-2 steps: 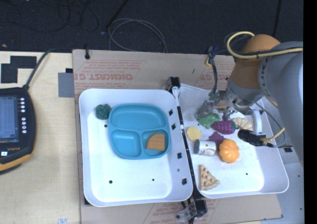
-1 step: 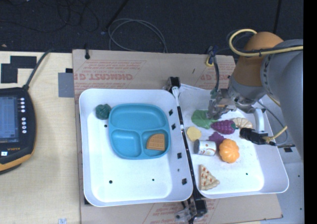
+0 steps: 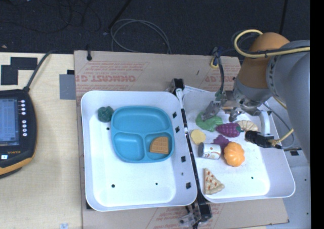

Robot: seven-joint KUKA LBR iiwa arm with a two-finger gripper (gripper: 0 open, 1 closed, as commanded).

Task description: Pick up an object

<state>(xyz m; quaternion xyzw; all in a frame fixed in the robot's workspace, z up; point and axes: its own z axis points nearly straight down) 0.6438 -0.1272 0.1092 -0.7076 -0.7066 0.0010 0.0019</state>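
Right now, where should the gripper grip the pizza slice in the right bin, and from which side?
Probably from straight above, closing across the narrower pointed half of the pizza slice. It lies flat on the right bin floor, apart from the other toys, so both long edges are free.

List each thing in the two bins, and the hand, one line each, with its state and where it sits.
Hand: low over the right bin's far end
Green toy: below the hand
Purple grapes: lying in right bin
Orange fruit: lying in right bin
Pizza slice: flat, near edge
Blue tray: flat in left bin
Waffle: in the tray's compartment
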